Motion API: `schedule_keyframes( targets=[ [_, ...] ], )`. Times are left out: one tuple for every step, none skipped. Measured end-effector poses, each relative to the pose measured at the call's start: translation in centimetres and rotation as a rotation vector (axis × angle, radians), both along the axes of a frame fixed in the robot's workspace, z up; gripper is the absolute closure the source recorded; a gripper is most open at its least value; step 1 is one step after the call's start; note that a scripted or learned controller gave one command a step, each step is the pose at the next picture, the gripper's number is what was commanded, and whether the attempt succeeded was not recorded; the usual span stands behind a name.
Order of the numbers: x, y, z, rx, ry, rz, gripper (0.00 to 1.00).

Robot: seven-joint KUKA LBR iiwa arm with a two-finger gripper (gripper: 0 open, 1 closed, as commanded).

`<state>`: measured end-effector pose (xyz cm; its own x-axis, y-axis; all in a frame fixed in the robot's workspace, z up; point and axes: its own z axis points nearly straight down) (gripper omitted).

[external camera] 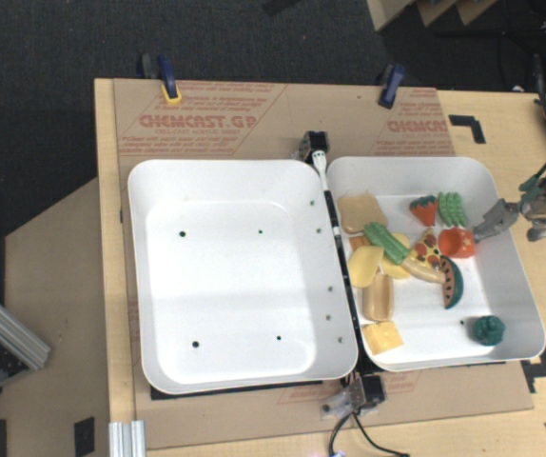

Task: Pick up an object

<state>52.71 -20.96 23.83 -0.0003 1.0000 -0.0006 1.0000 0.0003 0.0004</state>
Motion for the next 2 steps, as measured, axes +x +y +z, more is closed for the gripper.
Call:
schedule_keyframes(
  targets=[
    [2.4,9.4,-5.5,0.007,0.006,0.01,0.0],
    [10.2,11.0,-15.7,0.001,-0.007,0.003,0.0]
  ],
)
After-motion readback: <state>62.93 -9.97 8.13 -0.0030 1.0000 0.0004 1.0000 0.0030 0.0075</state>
